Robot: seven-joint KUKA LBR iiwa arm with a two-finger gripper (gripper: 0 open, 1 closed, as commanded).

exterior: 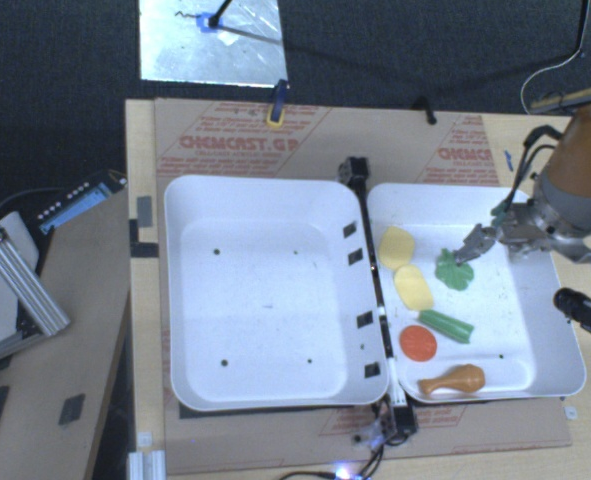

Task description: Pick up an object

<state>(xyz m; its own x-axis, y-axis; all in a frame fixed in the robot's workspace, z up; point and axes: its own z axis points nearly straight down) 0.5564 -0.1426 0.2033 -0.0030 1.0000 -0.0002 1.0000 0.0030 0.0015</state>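
Wooden bench with two white bins, right bin holding toy food, gripper touching a green leafy piece, finger state unclear

The arm at the frame's right edge is grey, with a broad orange band (dull, almost amber). Its gripper is slim grey metal.
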